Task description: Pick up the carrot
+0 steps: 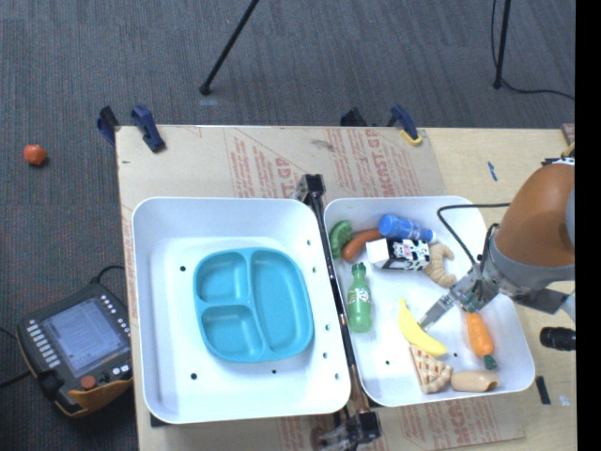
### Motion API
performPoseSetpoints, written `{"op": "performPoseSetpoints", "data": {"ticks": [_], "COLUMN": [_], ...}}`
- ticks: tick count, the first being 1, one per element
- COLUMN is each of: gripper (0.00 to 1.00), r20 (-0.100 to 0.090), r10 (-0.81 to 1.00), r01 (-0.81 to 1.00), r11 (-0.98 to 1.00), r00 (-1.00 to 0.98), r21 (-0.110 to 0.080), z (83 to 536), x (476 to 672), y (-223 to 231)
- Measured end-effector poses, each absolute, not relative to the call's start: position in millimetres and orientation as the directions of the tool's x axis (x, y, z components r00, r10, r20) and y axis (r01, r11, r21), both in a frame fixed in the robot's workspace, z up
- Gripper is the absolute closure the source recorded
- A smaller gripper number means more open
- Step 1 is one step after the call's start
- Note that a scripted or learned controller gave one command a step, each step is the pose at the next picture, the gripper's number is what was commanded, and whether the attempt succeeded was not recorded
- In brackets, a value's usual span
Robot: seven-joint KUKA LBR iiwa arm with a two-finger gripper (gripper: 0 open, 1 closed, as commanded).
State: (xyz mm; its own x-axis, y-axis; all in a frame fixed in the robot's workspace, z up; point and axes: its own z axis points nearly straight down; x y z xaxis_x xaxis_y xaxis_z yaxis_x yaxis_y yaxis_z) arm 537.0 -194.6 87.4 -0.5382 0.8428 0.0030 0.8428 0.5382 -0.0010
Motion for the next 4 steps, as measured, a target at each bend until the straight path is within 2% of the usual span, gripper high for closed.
{"op": "performPoseSetpoints", "data": {"ticks": [1, 2, 3, 4], "gripper": [1.00, 1.00, 1.00, 0.00], "r20": [0.003, 0.000, -0.001, 0.000], "r10": [0.846, 0.925, 0.925, 0.925], "r01": [0.846, 0.925, 0.925, 0.925], "r11": [0.533, 0.380, 0.380, 0.381], "r00": [-0.533, -0.380, -0.380, -0.381], "r21": [0.000, 0.001, 0.000, 0.000], "z": [97.6, 203.1, 212.1, 211.8], "x": [537.4, 542.5, 581.1, 581.2], "y": [-195.4, -148.8, -209.3, -208.7]}}
